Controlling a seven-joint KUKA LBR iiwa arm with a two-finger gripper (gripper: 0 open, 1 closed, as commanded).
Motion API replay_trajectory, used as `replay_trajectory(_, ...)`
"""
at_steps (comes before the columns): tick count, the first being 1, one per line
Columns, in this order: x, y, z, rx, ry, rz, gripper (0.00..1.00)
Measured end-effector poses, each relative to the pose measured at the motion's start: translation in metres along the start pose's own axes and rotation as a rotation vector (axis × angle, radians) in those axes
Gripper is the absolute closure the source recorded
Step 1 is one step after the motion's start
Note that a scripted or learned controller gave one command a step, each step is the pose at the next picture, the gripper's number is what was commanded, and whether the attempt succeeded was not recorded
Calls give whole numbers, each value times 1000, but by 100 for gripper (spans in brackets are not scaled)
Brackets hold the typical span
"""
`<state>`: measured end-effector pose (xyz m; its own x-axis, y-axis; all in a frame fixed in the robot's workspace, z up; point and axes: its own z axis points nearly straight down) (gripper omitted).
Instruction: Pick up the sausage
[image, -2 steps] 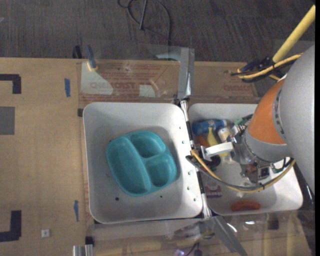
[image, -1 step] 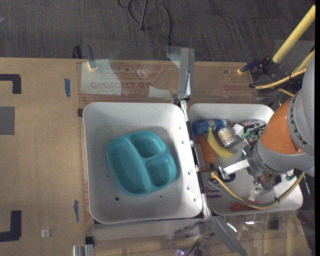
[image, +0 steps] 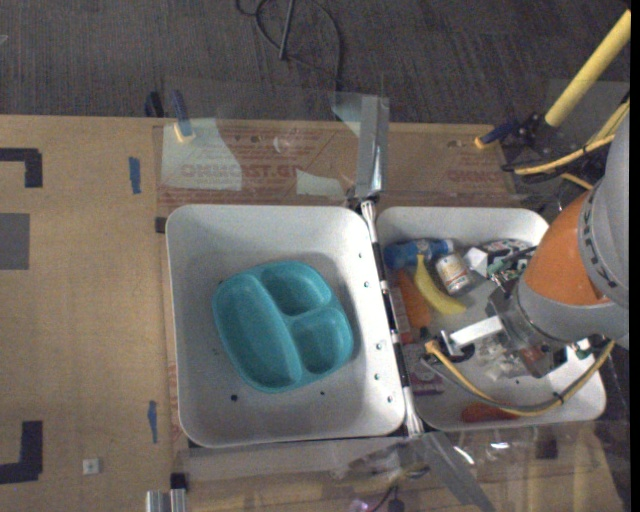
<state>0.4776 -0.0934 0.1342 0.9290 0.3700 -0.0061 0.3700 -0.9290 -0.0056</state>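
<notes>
Camera view. The arm (image: 590, 270) reaches in from the right and hangs over the middle of the right bin (image: 592, 402). The hand (image: 503, 348) is low among the clutter. Its state cannot be told, since the wrist covers it from above.

Sausage (image: 487, 412): my best reading is the reddish-orange elongated piece lying along the near wall of the right bin, just below the hand. It is partly crossed by the yellow cable (image: 530, 408) and only a short length is visible, so the identification is tentative. A second candidate, an orange stick (image: 413, 300), lies along the bin's left wall and touches the banana (image: 432, 288). It looks more like a carrot.

Handling (judged): probably a light toy food with a smooth, rounded skin, so it is likely to roll or slip out of a pinch. It should be stiff enough not to sag. The grip should close across the short axis at mid-length, with the hand turned square to its long axis.

Obstacles: the near wall sits tight against the piece and leaves little room on that side. The cable loop drapes over it. A small can (image: 453, 272), a blue item (image: 407, 252) and mixed packets crowd the far half of the bin.

Left bin (image: 190, 300): holds a teal divided plate (image: 285, 325), well apart from the work.
</notes>
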Motion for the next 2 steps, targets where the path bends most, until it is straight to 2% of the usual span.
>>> replay_trajectory(1, 51, -123, -49, -3, 4, 174, 100)
replay_trajectory(2, 104, -104, -139, -5, 7, 180, 100)
